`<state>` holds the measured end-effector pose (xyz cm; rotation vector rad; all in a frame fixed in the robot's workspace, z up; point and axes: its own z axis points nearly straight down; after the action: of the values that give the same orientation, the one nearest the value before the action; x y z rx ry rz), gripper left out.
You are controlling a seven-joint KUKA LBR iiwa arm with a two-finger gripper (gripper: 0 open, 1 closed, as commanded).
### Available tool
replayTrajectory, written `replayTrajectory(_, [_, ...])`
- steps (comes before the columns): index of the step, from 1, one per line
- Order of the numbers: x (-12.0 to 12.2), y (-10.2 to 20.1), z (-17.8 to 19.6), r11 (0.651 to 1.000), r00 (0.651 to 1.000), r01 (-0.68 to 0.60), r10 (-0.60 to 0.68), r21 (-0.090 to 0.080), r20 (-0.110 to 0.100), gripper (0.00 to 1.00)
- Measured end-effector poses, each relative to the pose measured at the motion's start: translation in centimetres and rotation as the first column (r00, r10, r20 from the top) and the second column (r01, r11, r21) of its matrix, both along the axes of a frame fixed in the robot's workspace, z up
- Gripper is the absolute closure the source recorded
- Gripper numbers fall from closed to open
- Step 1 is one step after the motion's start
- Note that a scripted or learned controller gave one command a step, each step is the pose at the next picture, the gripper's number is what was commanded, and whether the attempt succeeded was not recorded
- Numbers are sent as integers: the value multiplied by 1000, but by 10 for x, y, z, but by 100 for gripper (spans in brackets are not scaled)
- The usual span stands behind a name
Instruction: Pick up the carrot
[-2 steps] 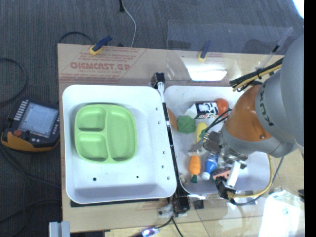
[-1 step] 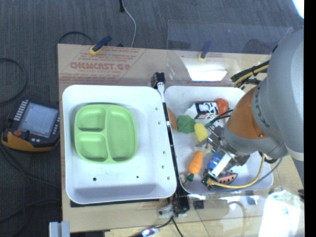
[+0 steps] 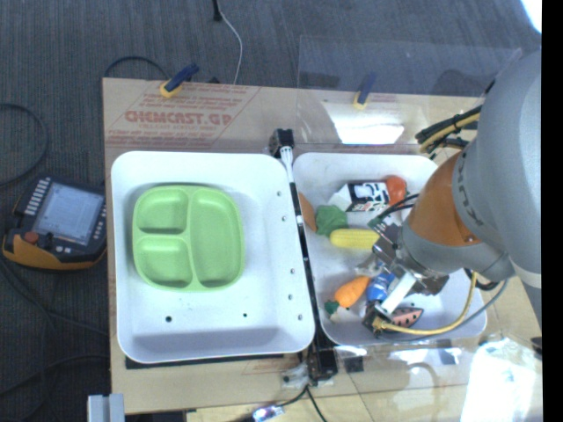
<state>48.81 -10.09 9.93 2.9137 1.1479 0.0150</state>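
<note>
The approach is in hand — the gripper (image 3: pixel 384 299) hangs low in the right bin (image 3: pixel 457 316), lower right of frame, just beside the carrot (image 3: pixel 352 292). Its grip state I cannot tell. Next — settle squarely over the carrot.

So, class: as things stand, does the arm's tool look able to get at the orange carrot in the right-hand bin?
Probably yes. The tool sits just right of the small orange carrot in the right white bin. The carrot's top looks uncovered, though a yellow corn cob and a watermelon slice lie close.
</note>
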Motion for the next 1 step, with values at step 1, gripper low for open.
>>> replayTrajectory(1, [-2, 4, -8, 994, 994, 110, -110, 3, -2, 100])
